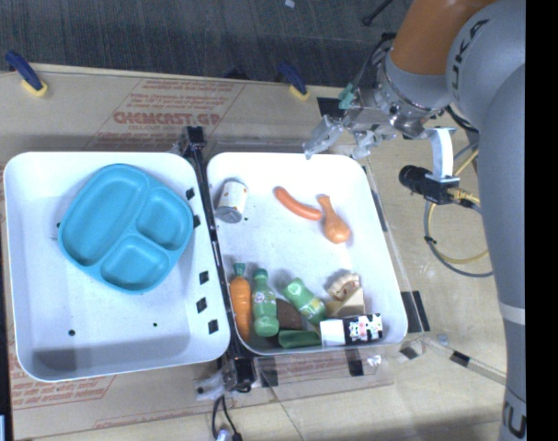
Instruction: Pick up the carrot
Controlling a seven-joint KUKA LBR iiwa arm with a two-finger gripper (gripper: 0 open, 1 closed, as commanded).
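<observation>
The carrot point(241, 309) is orange with a green top and lies lengthwise against the left wall of the right bin point(375, 237), near its front corner. A green bottle point(264, 307) presses against its right side. My gripper point(337, 145) hangs over the back rim of the right bin, far behind the carrot and to its right. Its fingers stand open with nothing between them.
The right bin also holds a tin can point(230, 200), a sausage point(297, 203), a drumstick point(334, 220), a second green bottle point(302, 297), a bread piece point(345, 289), a green pod point(300, 339) and a cow-patterned bottle point(351, 329). A blue divided plate point(127, 227) lies in the left bin point(30, 338).
</observation>
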